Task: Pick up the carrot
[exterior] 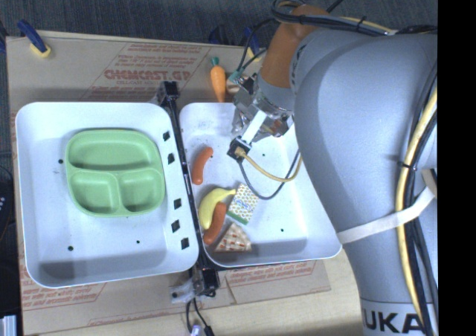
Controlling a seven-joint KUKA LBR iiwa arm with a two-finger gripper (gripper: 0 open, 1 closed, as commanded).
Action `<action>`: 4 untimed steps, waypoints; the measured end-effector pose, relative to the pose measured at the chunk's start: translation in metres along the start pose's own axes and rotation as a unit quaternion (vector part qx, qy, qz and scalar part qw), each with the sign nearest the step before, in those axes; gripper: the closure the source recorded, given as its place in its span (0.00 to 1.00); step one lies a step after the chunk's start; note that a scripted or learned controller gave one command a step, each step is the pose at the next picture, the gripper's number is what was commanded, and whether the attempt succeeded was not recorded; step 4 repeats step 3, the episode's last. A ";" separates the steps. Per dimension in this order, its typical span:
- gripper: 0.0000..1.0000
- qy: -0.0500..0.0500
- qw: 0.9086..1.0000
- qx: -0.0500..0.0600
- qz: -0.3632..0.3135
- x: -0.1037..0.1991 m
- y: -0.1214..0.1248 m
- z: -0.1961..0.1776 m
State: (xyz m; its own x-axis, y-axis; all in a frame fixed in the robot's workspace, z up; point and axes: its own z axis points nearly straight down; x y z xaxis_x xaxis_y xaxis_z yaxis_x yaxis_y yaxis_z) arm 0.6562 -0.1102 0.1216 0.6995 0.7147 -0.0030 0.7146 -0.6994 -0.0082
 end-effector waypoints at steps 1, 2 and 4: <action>1.00 0.000 0.998 -0.001 -0.056 -0.039 -0.040 -0.024; 1.00 0.000 0.967 -0.003 -0.254 -0.040 -0.036 -0.045; 1.00 -0.001 0.890 -0.004 -0.456 -0.058 -0.096 -0.187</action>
